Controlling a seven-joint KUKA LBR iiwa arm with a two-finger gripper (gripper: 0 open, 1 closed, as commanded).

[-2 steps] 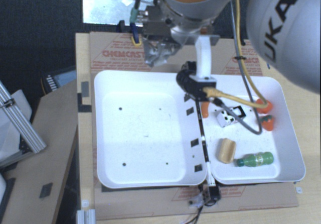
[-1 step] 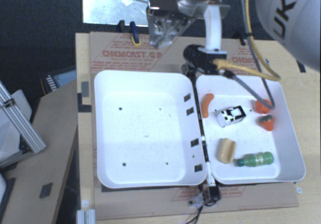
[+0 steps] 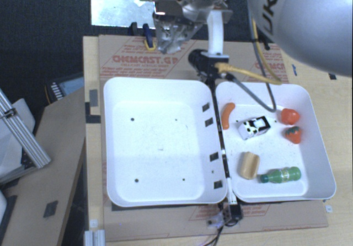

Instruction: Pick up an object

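Six small objects lie in the right bin [image 3: 314,129], none lifted: an orange sausage-shaped piece [image 3: 226,115] by the divider, a black-and-white block [image 3: 253,127] at the centre, two red-orange fruit-like pieces [image 3: 289,116] [image 3: 294,135] toward the right wall, a tan cylinder [image 3: 249,165] and a green bottle [image 3: 282,175] nearer the front. The left bin [image 3: 121,145] sits beside it on the bench [image 3: 71,129]. The gripper [image 3: 170,36] hangs beyond the bins' far edge, over the cardboard [image 3: 132,60] — well apart from every object. Whether its grasping parts are open or closed I cannot tell. As I judge it, the pick is not begun — choosing, descending and closing all remain.
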